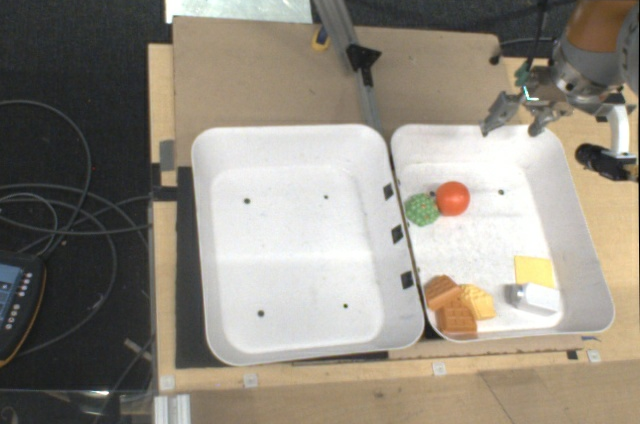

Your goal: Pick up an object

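The gripper (520,118) hangs over the upper right corner of the right bin (580,242), its two fingers spread apart with nothing between them. The nearest candidates, a red ball (453,198) touching a green ball (422,210), lie down and to the left of the fingers near the bin's left wall. A yellow block (534,270) and orange waffle pieces (457,303) sit farther off, toward the frame's bottom.

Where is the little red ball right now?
The red ball sits in the right bin, upper middle, touching a green ball on its left.
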Motion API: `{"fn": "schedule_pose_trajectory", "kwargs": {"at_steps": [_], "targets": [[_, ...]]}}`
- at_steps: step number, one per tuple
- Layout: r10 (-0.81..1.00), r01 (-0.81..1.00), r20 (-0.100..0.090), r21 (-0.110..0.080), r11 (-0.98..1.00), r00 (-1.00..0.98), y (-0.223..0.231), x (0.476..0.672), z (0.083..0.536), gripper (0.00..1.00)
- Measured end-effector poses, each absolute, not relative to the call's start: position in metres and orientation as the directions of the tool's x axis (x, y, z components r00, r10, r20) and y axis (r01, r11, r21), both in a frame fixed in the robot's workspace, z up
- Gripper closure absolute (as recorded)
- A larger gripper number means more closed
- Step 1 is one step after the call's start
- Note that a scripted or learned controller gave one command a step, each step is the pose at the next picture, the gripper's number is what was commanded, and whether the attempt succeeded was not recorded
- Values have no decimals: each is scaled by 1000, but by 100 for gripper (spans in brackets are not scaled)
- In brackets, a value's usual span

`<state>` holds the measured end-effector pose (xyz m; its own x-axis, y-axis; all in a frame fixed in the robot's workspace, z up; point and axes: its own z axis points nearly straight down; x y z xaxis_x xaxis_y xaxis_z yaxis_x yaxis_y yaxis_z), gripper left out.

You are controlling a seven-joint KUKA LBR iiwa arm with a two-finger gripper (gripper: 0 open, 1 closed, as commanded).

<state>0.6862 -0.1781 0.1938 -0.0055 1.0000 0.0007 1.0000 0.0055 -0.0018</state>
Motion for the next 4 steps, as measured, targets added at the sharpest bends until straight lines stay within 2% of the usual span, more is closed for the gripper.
{"fn": "schedule_pose_trajectory", "kwargs": {"at_steps": [1,2,3,4], "targets": [[1000,1000,-2,2,7,-7,-178,687,197,0],[1000,1000,-1,-1,6,-6,-171,683,151,0],[1000,1000,0,-4,6,-6,-175,691,103,0],[1000,1000,-1,-9,5,-5,-176,690,91,0]]}}
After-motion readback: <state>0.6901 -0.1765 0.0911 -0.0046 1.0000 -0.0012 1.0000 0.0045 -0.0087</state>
